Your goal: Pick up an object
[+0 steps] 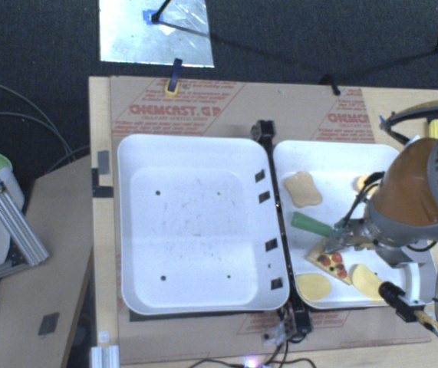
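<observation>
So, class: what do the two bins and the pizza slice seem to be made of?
Left bin and right bin: probably moulded plastic, glossy white with rounded rims. Pizza slice: likely a plastic toy, with flat painted-looking red spots, though it is too small to be sure.

A bulky grey arm (433,198) with an orange band, yellow cabling and a dark gripper (340,240).

"CHEMCAST" printed red, twice, on the brown board (226,98) beneath bins
</observation>
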Robot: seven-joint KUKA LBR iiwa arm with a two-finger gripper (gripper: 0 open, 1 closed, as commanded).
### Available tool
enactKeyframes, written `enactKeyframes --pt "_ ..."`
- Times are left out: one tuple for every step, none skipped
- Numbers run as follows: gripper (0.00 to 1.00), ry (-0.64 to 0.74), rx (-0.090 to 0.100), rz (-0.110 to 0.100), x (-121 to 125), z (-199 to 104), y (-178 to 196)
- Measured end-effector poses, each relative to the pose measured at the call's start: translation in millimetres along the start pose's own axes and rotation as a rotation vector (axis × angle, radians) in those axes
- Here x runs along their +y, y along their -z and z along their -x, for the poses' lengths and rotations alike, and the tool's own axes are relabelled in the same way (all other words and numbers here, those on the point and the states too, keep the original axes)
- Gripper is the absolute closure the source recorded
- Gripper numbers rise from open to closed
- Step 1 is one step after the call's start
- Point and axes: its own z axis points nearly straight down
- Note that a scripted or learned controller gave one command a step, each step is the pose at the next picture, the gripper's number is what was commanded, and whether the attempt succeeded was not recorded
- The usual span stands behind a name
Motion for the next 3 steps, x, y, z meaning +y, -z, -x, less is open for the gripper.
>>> enactKeyframes --pt "1.0 0.004 0.0 -0.014 -4 -20 55" --pt "1.0 -0.004 0.0 -0.024 -8 13 8" --pt "1.0 -0.003 -0.004 -0.015 43 80 -8"
